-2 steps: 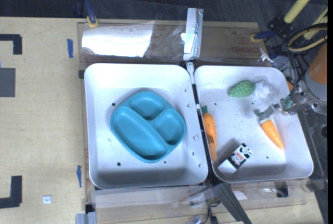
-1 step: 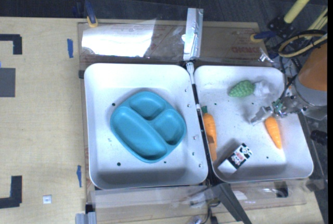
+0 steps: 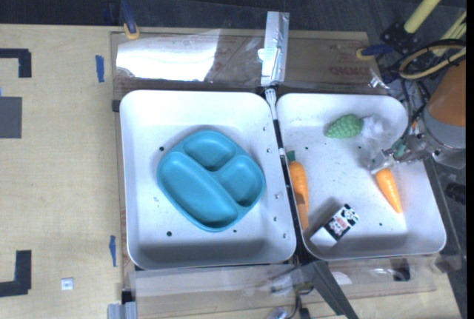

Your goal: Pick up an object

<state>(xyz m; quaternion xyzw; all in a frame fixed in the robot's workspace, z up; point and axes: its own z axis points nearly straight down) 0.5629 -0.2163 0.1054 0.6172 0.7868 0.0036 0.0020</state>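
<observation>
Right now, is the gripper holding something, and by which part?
It cannot be told. The gripper sits at the wide top end of a carrot in the right bin, but any hold is unclear.

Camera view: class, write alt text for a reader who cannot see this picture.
A robot arm reaches from the right into the right bin, its gripper beside a carrot. That bin also holds a green toy, a second carrot and a small carton; the left bin holds a blue divided plate.

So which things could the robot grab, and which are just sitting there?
Could be grabbed:
green toy
carrot by the gripper
carrot at the divider
small box

Just sitting there:
blue plate
white bins
bench
</observation>
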